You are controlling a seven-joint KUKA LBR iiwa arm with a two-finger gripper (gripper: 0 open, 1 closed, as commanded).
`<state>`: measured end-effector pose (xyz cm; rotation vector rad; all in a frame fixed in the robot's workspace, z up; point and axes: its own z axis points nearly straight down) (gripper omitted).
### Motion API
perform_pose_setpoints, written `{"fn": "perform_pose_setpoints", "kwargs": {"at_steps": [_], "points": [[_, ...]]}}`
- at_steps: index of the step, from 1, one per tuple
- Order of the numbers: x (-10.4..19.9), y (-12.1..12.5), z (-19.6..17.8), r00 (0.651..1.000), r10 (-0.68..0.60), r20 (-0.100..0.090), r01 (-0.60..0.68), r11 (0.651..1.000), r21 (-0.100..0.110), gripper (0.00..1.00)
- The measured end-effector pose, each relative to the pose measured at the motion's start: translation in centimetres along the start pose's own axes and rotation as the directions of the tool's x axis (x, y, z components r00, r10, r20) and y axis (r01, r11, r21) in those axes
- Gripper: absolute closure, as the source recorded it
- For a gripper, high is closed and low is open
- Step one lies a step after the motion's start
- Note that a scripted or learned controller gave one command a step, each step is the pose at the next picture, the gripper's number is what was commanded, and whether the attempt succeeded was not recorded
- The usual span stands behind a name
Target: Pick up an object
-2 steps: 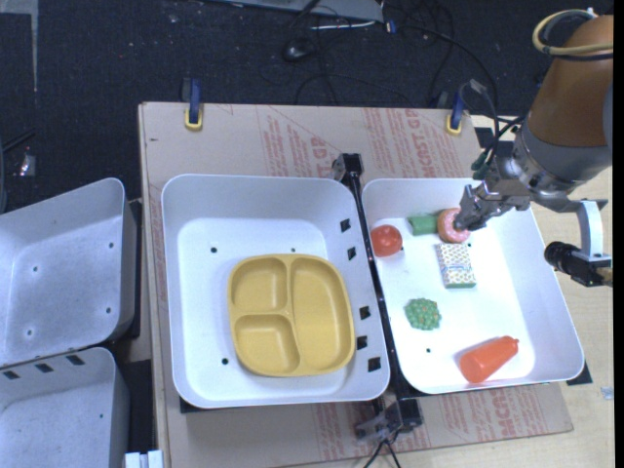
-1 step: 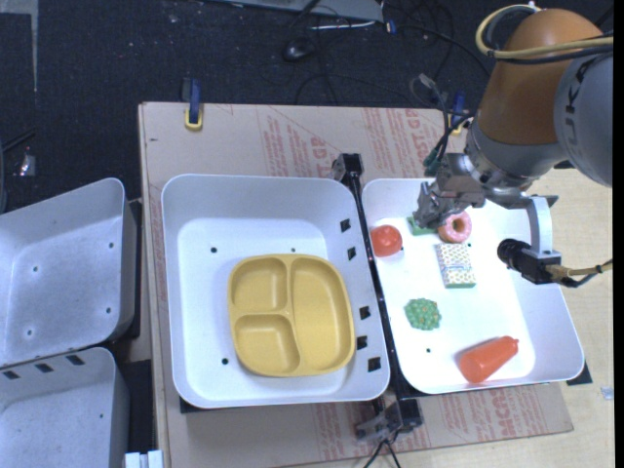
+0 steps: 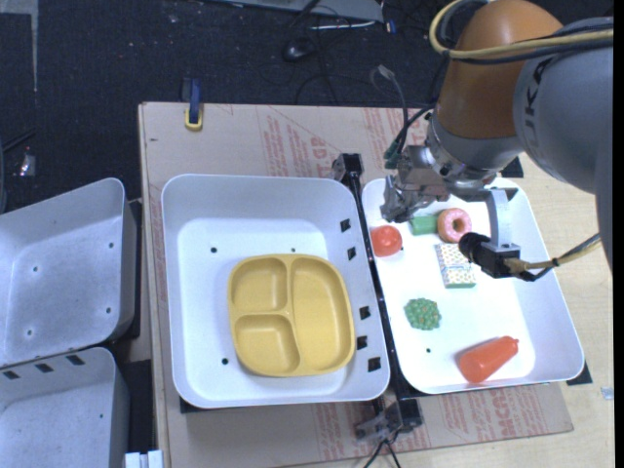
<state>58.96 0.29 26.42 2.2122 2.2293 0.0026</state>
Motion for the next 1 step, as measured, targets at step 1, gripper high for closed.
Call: {"fn": "perform_pose_setpoints", "kwargs": {"at_steps": [1], "points": [[5.70,-0.41,1.10,1.000,0.000,0.000,0.000,1.000,0.004,1.00]]}}
